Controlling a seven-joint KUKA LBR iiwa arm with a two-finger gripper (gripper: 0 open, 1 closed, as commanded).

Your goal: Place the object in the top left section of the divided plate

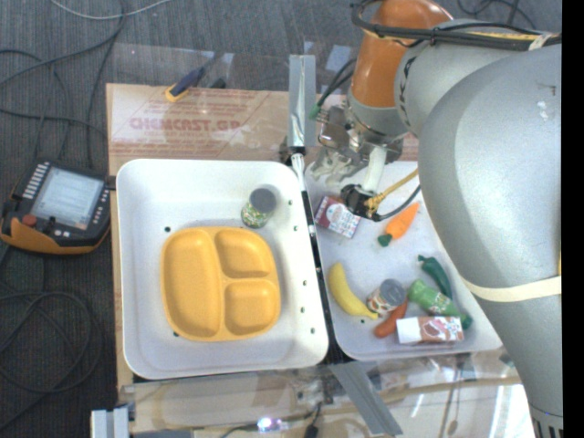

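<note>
Counter space holds two shallow white bins side by side; the left bin [137,190] carries a yellow divided plate [219,281] lying flat near its middle, its sections all bare, so nothing has been delivered yet. Just beyond the plate's far edge stands a small can [259,206], upright with a grey lid and a green label; it sits near the plate but not on it, and may be the object meant, though the task does not name it.

Over the far end of the right bin [474,336] the gripper [351,167] hangs below the orange band of the arm; whether the fingers are open or closed cannot be told, since cables and the wrist clutter that spot, and nothing can be seen held between them. Its position over the cluttered bin suggests a pick is being sought there rather than a placement.

Beneath and beside it lies a small red and white carton [336,217], close to the dividing rim; a carrot [399,224] lies just to the right; nearer the front sit a banana [347,290], a second can [387,296], a green vegetable [436,276], a green bottle [436,299] and another red and white carton [431,329], packed closely together. Any carry to the plate must cross the raised rims between the bins; the upright can by the plate's far edge stands close to the target section and could be knocked.
</note>
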